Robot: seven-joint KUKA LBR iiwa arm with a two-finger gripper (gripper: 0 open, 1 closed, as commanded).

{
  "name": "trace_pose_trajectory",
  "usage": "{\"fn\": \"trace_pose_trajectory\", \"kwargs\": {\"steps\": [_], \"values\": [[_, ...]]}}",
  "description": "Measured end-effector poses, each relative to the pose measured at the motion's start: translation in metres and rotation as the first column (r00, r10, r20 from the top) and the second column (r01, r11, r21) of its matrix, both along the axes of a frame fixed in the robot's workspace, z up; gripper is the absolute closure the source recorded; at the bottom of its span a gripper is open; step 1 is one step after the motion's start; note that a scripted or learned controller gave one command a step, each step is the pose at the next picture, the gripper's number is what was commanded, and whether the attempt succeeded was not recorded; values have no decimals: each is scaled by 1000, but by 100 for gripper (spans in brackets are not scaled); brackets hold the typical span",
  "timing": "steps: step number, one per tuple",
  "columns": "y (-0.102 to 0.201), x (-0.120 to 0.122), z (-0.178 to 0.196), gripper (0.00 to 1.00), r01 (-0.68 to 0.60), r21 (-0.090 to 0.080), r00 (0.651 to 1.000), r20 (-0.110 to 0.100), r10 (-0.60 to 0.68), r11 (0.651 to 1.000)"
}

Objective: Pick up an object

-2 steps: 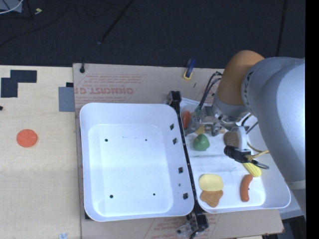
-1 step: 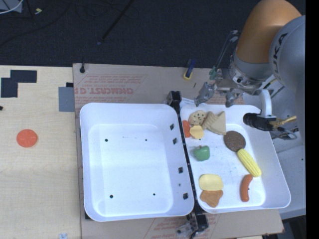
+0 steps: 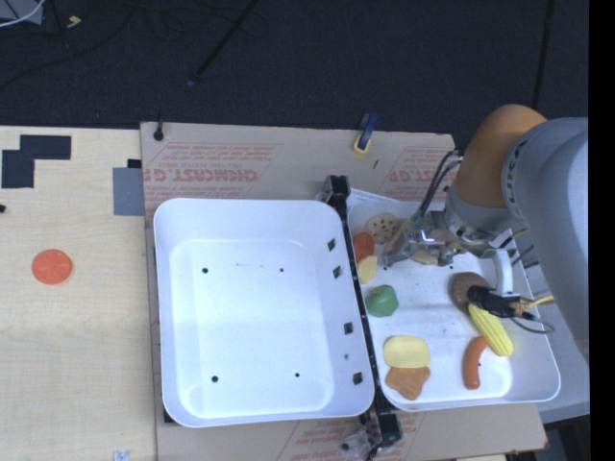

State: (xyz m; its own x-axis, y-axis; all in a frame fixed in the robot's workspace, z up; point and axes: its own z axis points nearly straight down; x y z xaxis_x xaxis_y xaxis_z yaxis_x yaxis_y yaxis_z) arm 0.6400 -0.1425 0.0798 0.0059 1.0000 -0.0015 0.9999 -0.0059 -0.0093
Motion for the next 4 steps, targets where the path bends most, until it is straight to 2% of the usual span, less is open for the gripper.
{"fn": "trace_pose_trajectory", "kwargs": {"steps": [1, 2, 3, 4], "values": [[59, 4, 9, 0, -7, -4, 1000, 9, 7, 1000], [135, -46, 114, 0, -5, -1, 1000, 12, 5, 1000], [184, 7, 279, 0, -11, 4, 1000, 29, 11, 1000], [183, 4, 278, 100, -13, 0, 1000, 6, 13, 1000]]}}
